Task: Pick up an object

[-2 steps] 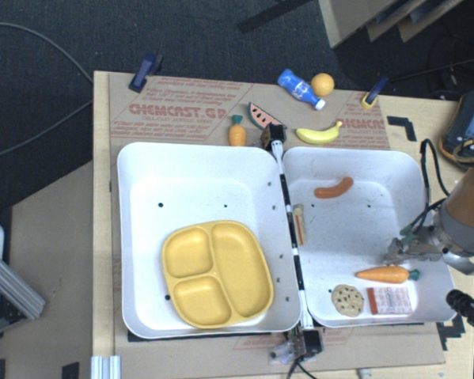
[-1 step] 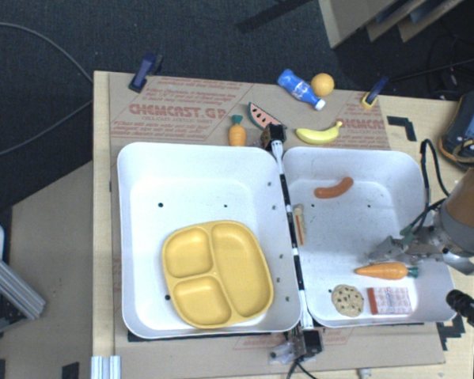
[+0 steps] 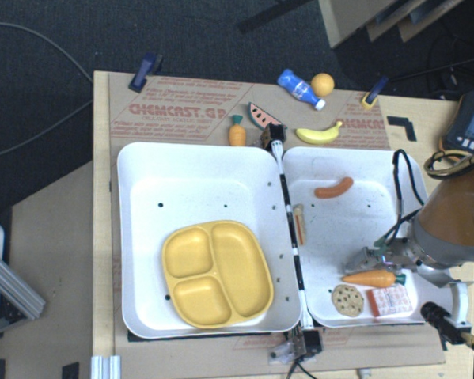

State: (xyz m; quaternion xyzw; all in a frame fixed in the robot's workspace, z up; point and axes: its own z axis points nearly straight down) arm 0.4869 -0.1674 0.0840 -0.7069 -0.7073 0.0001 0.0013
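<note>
Hovering at lower right, end effector [image 3: 385, 260] just above toy carrot [image 3: 369, 277]; its grip state cannot be told.

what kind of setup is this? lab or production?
Probably a robot grasping lab bench: two white bins clamped side by side, toy food such as a plastic banana and carrot, and a loose cable across dark carpet.

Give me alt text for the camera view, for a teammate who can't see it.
The gripper sits low in the right bin, just above a toy carrot, with a cookie, a red-and-white packet and a sausage also there. The left bin holds a yellow divided tray.
</note>
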